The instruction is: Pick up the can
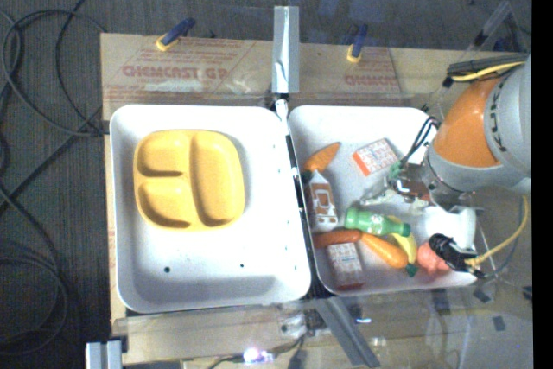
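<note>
left bin: yellow tray | right bin: carton, green bottle, carrot, red box, card | arm over right bin's right edge, gripper low beside bottle

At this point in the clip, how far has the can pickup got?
Done: the arm has reached in over the right bin, its wrist above the bin's right side. In hand: nothing I can confirm; no item is seen between fingers, and the gripper end is hidden under the wrist. Left: the grasp and lift. I can't pick out a can among the clutter with certainty; the yellow tray sits in the left bin.
</note>
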Tool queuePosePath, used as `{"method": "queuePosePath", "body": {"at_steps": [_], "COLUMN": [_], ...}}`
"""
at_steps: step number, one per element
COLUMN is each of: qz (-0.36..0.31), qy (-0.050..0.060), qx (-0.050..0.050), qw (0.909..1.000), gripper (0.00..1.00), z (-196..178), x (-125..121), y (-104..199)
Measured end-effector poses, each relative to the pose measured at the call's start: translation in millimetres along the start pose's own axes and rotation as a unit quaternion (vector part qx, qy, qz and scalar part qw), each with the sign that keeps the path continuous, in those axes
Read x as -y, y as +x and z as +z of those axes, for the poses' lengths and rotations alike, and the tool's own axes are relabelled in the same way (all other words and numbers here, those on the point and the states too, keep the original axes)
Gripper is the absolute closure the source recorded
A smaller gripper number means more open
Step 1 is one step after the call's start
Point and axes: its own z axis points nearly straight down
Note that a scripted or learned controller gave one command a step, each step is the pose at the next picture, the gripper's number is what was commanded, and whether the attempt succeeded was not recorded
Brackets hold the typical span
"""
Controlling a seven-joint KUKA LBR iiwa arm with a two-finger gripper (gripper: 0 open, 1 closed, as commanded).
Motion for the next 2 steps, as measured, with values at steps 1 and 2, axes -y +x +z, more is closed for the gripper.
{"method": "queuePosePath", "body": {"at_steps": [1, 2], "qz": [0.155, 0.213], "qy": [0.008, 0.003], "qx": [-0.010, 0.002], "qw": [0.9878, 0.9770], "gripper": [0.00, 0.00], "z": [1.2, 2.1], "x": [-57.2, -59.7], "y": [-11.9, 2.6]}}
